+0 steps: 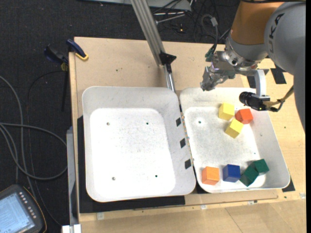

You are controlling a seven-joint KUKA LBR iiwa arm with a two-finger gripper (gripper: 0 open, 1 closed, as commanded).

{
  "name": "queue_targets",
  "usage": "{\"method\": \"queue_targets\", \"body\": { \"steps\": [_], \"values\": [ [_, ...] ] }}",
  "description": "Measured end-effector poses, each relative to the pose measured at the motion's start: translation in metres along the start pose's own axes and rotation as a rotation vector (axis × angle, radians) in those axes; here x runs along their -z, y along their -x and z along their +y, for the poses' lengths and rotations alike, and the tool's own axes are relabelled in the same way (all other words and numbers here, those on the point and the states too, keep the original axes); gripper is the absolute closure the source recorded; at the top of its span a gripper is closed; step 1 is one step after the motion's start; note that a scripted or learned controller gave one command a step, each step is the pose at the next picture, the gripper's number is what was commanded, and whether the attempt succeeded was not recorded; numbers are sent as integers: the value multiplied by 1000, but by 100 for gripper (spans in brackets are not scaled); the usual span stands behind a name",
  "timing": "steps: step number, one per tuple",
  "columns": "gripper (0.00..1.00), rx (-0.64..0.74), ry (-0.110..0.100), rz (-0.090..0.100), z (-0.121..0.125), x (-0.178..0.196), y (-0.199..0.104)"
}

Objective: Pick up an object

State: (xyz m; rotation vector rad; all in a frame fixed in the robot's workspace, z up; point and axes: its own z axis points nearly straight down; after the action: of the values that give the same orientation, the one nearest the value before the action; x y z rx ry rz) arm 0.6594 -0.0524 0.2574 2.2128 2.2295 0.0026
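Camera view puts my gripper over the right bin's far rim; whether it's open I cannot tell. Yellow cubes and an orange cube sit touching, so descending there risks nudging neighbours instead of grasping.

A grey robot arm enters from the upper right of the camera view, its thick, rounded body bearing an orange band just above the wrist. Below the band, the metallic wrist narrows and angles down and to the left. At its end sits a small, dark two-finger gripper, tips pointing downward, poised above the far edge of the right bin, near that bin's far left corner. A black cylindrical fitting with a cable juts from the wrist's right side.
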Motion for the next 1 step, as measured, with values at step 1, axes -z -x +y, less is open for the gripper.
{"method": "queue_targets", "body": {
  "steps": [1],
  "values": [
    [100, 0, 1, 1, 8, 1, -62]
  ]
}}
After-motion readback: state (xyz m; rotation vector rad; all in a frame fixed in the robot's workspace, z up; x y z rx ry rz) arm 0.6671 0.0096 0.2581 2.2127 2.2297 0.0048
